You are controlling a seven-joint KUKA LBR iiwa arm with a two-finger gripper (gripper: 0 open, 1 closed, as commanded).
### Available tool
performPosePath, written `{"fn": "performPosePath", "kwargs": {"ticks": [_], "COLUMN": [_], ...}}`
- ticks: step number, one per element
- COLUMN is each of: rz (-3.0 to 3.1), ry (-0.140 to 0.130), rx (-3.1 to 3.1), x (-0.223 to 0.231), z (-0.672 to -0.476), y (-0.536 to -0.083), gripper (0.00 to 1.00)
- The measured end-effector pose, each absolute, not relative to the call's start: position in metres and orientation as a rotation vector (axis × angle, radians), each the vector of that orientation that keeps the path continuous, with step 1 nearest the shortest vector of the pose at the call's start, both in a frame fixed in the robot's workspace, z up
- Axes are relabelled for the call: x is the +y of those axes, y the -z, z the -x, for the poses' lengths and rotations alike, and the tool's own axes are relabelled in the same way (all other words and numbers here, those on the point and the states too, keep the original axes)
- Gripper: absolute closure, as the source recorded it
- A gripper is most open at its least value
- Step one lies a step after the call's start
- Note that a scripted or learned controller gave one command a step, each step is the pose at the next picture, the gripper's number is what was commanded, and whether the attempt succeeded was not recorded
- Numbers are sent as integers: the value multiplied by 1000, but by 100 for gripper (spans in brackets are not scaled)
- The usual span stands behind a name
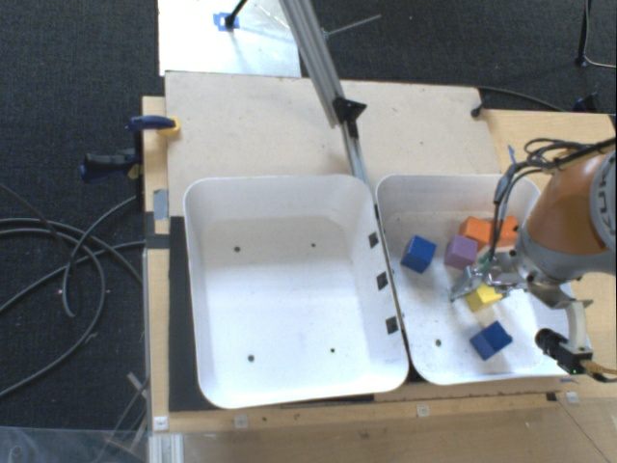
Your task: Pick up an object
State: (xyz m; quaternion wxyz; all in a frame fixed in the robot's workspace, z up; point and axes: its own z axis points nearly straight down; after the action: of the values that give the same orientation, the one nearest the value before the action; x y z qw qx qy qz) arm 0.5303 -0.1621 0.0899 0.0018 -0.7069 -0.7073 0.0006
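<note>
My jaws [479, 285] sit low in the right bin [424, 355], down at the yellow block [484, 297]. Metal fingertips are right against the block's upper left side; whether they are apart, together or clamped on it, I cannot tell from this angle. Yellow block lies near the bin's middle, partly under my wrist.

Close neighbours: purple block [462, 251] just above the yellow one, orange block [477, 229] beside the purple, toward the bin's far wall. One blue block [418, 254] to the left, apart from the cluster. Second blue block [492, 340] below, near the front wall.

Open floor in the right bin lies left and front-left of the yellow block, up to the wall shared with the left bin [202, 287]. Both bins rest on the worktop [251, 123]. A slanted metal pole [313, 46] crosses above the bins' shared edge.
</note>
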Motion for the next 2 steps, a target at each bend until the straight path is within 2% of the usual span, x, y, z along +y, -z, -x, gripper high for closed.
{"fn": "performPosePath", "kwargs": {"ticks": [1,2], "rz": [2220,2206], "ry": [3,4], "rx": [-2227,-2232], "x": [-163,-89], "z": [-533,-532], "y": [-101,-106], "gripper": [100,100]}}
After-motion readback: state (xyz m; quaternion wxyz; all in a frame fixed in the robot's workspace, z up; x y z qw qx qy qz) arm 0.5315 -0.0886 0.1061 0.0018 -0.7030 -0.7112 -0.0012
